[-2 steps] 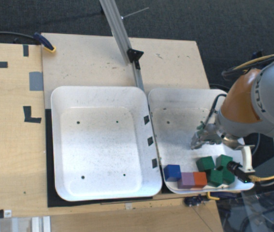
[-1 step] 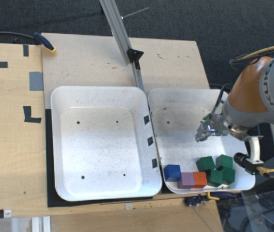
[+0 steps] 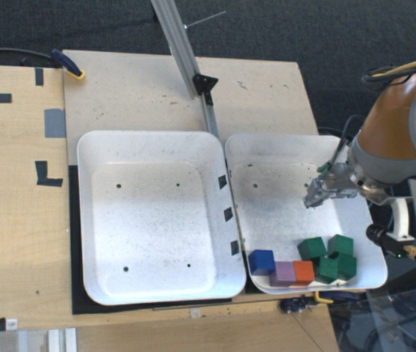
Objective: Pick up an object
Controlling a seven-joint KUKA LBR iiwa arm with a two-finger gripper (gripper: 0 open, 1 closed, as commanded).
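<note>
Counter [image 3: 156,94] carries two white bins side by side. Right bin [image 3: 281,160] is landmark. Left bin [image 3: 149,218] touches its left wall. Arm [image 3: 391,134] reaches over its right rim. Hand [image 3: 315,195] hangs over its middle-right floor, nothing between fingers; released or clenched, cannot tell. Green blocks [image 3: 329,257] cluster in its near right corner. Blue block [image 3: 262,261], purple block [image 3: 285,272], orange block [image 3: 304,270] line its near wall, left of green.

Blue [image 3: 262,260], purple [image 3: 285,272], orange [image 3: 304,271] and green blocks [image 3: 328,255] cluster along the right bin's [image 3: 281,167] near edge.
</note>
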